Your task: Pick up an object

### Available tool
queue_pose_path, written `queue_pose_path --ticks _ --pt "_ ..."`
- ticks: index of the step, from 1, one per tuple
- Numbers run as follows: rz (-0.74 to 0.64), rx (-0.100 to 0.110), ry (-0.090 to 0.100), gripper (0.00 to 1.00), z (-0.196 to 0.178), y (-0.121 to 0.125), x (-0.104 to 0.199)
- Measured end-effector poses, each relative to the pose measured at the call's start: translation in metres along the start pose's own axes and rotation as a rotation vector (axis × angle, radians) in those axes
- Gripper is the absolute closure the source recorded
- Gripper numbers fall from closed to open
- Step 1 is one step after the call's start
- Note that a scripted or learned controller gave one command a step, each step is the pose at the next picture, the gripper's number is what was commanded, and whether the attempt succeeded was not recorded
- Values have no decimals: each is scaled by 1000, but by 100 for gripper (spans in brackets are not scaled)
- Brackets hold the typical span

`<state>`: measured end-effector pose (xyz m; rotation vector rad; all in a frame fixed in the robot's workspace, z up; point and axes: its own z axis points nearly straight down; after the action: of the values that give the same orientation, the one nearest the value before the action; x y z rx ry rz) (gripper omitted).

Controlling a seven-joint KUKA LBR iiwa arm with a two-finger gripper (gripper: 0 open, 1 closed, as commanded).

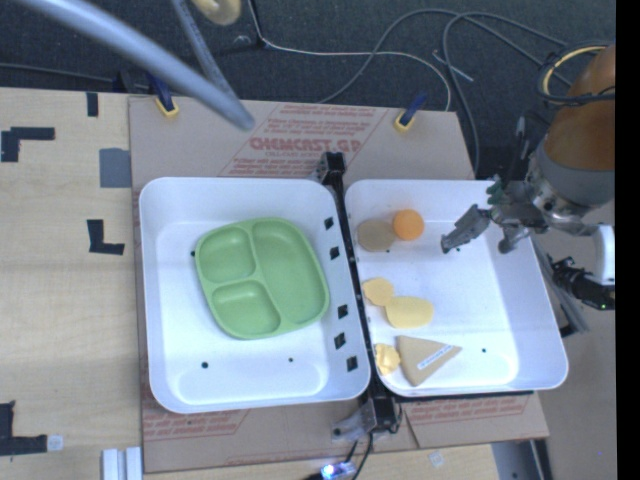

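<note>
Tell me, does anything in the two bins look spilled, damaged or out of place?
Nothing stands out. The green plate lies flat in the left bin. The orange ball, the yellow pieces and the tan wedge lie loose in the right bin. The claw hangs above that bin.

Orange ball (407,225): round, resting left of pincer (487,231), touching tan disc (376,235). Yellow round piece (378,291), pale yellow oval (409,313), tan wedge (426,356), small yellow lump (386,358): lying flat, below-left of pincer.
</note>
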<state>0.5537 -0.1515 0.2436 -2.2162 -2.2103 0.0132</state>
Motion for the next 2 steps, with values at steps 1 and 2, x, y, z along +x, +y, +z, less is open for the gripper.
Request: queue_pose_path --ticks 1,2 --pt "-4 -13 -2 0 -7 2 1" --pt "-2 -8 -3 0 52 -1 -8"
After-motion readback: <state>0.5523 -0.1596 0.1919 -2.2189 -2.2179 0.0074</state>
